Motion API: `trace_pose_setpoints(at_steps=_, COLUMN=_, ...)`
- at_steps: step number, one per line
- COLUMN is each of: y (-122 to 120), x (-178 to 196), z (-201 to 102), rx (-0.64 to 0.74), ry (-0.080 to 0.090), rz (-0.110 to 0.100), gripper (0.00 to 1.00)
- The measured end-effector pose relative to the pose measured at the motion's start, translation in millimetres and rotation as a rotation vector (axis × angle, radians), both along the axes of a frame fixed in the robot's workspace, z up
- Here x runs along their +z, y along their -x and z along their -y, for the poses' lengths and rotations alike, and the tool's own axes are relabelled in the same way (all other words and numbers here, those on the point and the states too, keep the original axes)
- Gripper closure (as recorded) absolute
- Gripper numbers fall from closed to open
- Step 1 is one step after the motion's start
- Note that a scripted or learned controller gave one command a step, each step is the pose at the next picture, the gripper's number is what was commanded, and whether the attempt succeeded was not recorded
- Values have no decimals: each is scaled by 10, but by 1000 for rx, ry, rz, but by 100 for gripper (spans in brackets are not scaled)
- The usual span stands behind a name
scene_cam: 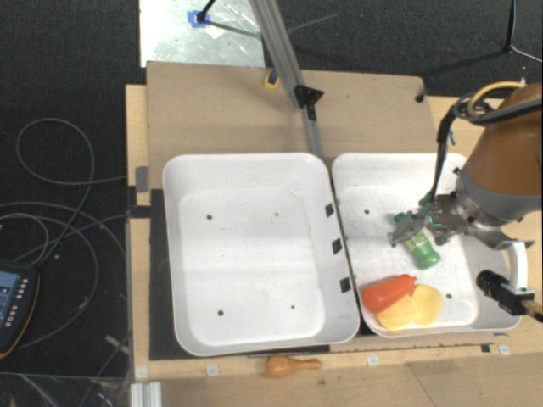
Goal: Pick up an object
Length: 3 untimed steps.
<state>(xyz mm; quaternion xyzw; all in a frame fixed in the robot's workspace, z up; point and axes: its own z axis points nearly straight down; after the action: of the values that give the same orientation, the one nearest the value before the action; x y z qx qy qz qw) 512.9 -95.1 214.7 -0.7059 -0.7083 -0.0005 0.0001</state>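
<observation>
The right bin (373,185) holds a red-orange object (389,292) and a yellow object (416,307) touching each other near its front edge. A small green bottle-like object (423,251) lies further back in the same bin. My gripper (411,227) reaches in from the right and sits low over the bin, right at the green object's upper end. Its grey fingers (400,225) point left. Whether the green object is between them is hard to tell.
The left bin (246,253) stands beside the right one with black clips along the shared wall. A tan wooden object (291,365) lies on the bench in front of the bins. A grey pole (284,53) slants over the back.
</observation>
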Motion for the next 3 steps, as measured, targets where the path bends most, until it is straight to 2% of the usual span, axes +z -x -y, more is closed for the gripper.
trace_pose_setpoints(at_steps=1, y=-1, x=2, z=0, rx=-2, ry=0, rz=1, gripper=0)
trace_pose_setpoints(at_steps=2, y=58, x=-607, z=32, rx=-3, ry=0, rz=-6, gripper=0)
trace_pose_setpoints(at_steps=3, y=124, x=-1056, z=-8, rx=-3, ry=-1, rz=-5, gripper=0)
